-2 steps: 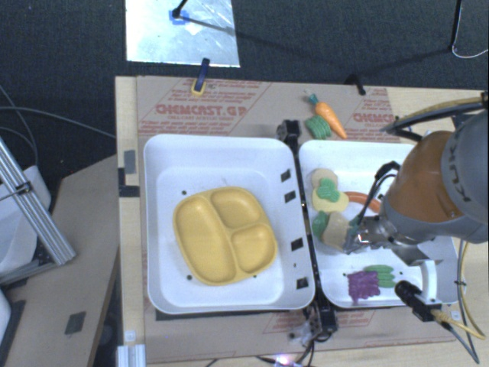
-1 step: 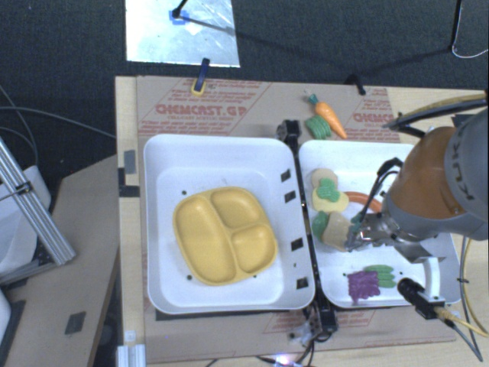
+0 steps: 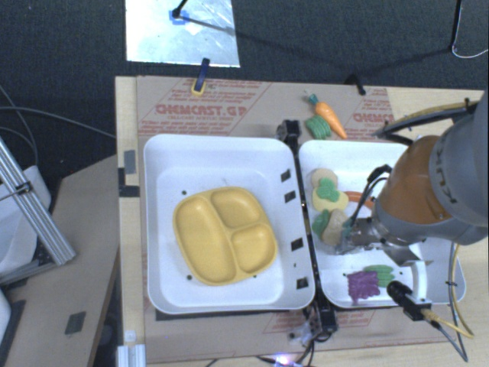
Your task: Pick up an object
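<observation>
End effector (image 3: pixel 353 235), grip state hidden, crowds the right bin's (image 3: pixel 428 293) left wall beside the toy foods (image 3: pixel 328 197); purple piece (image 3: pixel 363 284) sits near its front edge.

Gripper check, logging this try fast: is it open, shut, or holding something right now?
Gripper: cannot be told; it sits low in the right bin by the pale toy food pieces, with the arm covering its tip.
</observation>
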